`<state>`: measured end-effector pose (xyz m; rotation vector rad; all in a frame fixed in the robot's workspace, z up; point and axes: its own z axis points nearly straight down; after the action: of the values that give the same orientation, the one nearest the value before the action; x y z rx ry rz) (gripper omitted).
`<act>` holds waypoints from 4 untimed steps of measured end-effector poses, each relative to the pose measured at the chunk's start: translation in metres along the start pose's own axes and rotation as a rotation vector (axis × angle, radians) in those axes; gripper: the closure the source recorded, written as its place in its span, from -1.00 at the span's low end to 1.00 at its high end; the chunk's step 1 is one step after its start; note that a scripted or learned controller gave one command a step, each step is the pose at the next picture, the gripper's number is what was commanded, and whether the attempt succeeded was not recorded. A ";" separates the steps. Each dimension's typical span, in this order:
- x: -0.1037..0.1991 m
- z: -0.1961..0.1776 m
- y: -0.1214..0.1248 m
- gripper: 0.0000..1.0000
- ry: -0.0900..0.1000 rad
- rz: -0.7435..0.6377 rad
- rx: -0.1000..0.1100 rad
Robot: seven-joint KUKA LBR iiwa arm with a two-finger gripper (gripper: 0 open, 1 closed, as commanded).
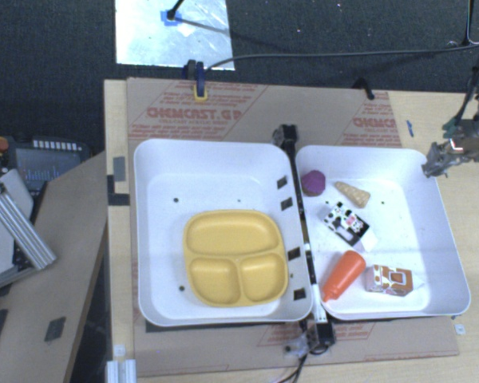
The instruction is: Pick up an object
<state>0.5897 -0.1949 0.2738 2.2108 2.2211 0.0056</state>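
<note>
1. Five small objects, among them an orange carrot, lie loose in the right bin, lower right of frame, ready for picking.
2. The end effector hovers over that bin's upper-right rim; grip state: cannot tell.

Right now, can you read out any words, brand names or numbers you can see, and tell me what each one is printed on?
"CHEMCAST GP", in red, on the brown sheet under the bins, left of its top edge.
The same red print at the sheet's top right: partly cut off, not clearly readable.
Patterned black and white box in the right bin: print too small to read.
Small brown and white carton: print too blurred to read.
</note>
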 end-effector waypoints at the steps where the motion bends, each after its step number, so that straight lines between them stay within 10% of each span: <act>1: 0.057 0.006 -0.002 1.00 0.004 -0.005 0.006; 4: 0.228 0.030 -0.040 1.00 0.006 -0.005 0.009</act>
<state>0.5485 0.0324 0.2432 2.2122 2.2345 0.0019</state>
